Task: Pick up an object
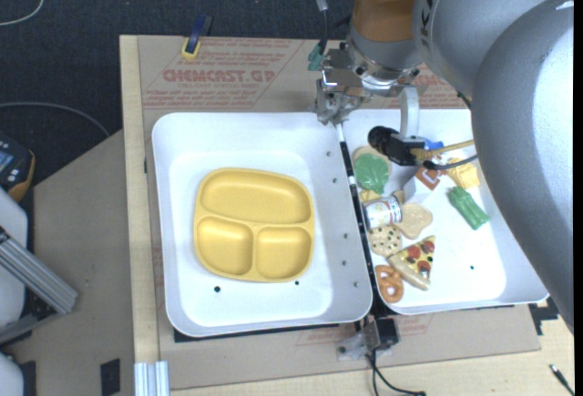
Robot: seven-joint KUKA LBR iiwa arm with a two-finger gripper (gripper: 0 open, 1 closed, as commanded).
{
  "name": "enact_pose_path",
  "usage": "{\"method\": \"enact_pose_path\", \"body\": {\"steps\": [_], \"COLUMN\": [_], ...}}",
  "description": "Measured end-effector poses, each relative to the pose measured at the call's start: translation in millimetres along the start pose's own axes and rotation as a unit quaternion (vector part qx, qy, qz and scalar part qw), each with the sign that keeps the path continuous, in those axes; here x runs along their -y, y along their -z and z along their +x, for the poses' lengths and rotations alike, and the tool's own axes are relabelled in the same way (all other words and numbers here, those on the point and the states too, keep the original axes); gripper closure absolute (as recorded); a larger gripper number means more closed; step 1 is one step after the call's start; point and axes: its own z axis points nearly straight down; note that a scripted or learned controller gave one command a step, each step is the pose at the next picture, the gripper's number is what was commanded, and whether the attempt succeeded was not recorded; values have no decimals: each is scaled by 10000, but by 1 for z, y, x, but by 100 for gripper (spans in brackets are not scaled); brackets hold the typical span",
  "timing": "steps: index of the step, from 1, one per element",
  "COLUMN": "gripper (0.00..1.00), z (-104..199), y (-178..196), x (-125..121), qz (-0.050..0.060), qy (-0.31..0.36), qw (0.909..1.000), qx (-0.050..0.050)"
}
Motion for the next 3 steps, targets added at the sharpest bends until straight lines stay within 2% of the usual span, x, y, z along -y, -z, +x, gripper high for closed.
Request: {"method": "enact_pose_path", "body": {"steps": [1, 2, 3], "gripper": [100, 100, 100], "z": [-2, -3, -1], "y": [-1, 18, -2], "x": [11, 7, 11], "qz": [2, -30, 3], "qy": [-14, -5, -5], "qw": [10000, 10000, 10000], "qx": [-1, -3, -1]}}
